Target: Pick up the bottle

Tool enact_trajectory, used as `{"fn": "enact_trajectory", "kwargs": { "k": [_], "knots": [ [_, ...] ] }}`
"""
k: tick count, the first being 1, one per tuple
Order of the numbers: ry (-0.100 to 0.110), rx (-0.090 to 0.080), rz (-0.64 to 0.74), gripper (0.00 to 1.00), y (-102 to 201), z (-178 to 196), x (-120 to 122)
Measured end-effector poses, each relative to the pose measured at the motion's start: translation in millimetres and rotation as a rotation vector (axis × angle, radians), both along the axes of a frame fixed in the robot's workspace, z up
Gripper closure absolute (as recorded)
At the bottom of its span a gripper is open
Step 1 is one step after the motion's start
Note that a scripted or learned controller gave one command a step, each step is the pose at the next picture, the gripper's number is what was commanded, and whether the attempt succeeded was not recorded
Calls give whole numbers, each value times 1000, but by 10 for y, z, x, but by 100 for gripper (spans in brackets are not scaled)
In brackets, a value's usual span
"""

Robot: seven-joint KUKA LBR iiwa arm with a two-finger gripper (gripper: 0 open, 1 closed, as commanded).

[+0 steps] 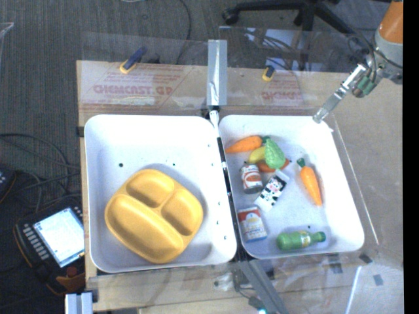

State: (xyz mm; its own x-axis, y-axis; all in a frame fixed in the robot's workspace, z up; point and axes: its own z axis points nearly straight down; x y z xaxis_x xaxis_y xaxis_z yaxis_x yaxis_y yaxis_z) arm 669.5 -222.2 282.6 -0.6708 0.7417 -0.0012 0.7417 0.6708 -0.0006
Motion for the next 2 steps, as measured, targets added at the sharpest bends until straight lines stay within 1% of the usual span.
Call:
{"fn": "enact_trajectory", "kwargs": {
  "k": [2],
  "knots": [
    [0, 0, 0, 0, 0, 0, 0]
  ]
}}
